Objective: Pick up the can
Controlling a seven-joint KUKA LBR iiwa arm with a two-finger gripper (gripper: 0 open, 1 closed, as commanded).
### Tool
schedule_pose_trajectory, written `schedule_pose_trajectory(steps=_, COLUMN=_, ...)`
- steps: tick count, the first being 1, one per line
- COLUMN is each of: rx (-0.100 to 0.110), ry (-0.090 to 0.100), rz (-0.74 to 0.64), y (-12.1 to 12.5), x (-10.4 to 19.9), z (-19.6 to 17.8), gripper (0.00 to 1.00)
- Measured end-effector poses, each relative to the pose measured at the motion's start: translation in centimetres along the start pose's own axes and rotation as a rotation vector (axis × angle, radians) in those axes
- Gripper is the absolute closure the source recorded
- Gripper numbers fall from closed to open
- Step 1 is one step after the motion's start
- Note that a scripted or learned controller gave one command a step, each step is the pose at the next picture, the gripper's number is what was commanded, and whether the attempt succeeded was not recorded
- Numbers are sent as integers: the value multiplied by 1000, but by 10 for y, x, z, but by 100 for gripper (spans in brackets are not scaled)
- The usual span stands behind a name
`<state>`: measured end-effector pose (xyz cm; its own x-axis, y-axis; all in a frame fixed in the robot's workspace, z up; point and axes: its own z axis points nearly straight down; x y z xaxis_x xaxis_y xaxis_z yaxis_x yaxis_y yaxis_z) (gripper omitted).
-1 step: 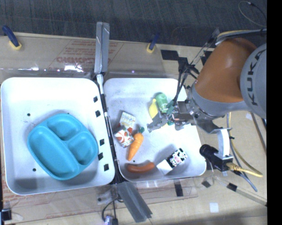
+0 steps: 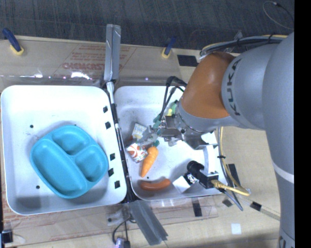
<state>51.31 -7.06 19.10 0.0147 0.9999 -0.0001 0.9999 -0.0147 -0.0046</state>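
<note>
**Sam:** Looking at the gripper [image 2: 156,134], can you see if it is spread wide or pinched tight?

**Mia:** No, I can't tell. The tip is dark and small, and the big grey and orange arm [image 2: 217,94] hangs over it. I see nothing held in it.

**Sam:** Where is the can?

**Mia:** The can [image 2: 135,151] is at about 8 o'clock from the gripper, close to it. It is short and round, red and white, and it lies by the left wall of the right bin [image 2: 135,99].

**Sam:** What is near it?

**Mia:** A pale crumpled thing [image 2: 140,132] sits at 12 o'clock from the can, between the can and the gripper's side. I can't tell what it is. An orange carrot [image 2: 149,161] lies just beside the can at 4 o'clock. It is long and pointy, with a bit of green on top, right under the gripper at 6 o'clock.

**Sam:** And farther out?

**Mia:** A smooth, brownish-red sausage [image 2: 154,184] lies at 6 o'clock from the carrot, near the bin's front wall. Over at 9 o'clock, in the left bin [image 2: 21,112], there is a shiny blue plate [image 2: 67,161] with three rounded parts. Both bins are white and smooth.
</note>
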Motion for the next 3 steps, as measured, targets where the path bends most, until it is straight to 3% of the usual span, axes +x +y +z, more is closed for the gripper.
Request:
schedule_pose_trajectory(steps=1, rx=0, ry=0, rz=-106, y=-38, x=59, z=0, gripper=0)
schedule_pose_trajectory(steps=2, rx=-4, ry=-1, rz=-244, y=-36, x=-19, z=-65, gripper=0)
schedule_pose_trajectory(steps=3, rx=-1, ry=0, rz=-588, y=-8, x=4, z=-13, gripper=0)
